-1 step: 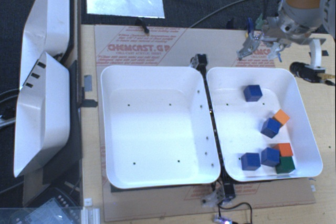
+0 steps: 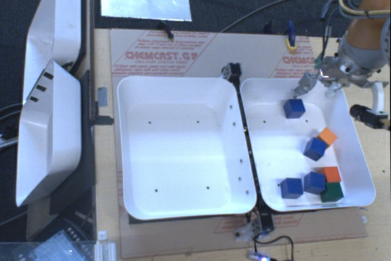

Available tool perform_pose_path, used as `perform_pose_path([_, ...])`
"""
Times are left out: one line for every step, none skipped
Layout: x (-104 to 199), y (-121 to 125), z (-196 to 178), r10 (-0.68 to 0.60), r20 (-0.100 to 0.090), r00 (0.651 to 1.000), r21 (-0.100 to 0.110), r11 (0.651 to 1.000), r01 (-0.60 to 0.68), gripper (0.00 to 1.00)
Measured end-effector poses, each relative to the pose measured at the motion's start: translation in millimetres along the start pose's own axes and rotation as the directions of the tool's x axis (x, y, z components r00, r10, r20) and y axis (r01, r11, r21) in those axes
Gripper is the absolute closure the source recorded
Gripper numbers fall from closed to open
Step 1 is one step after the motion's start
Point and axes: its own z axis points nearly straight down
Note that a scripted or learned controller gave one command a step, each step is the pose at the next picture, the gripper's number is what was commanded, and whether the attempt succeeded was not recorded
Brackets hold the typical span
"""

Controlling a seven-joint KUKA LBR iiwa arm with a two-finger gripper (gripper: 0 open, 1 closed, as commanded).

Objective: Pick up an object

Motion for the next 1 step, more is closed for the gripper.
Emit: perform_pose_path([-2.7,17.7,88.6,-0.006,-0.001,1.000,0.001,1.000,0.006,0.00])
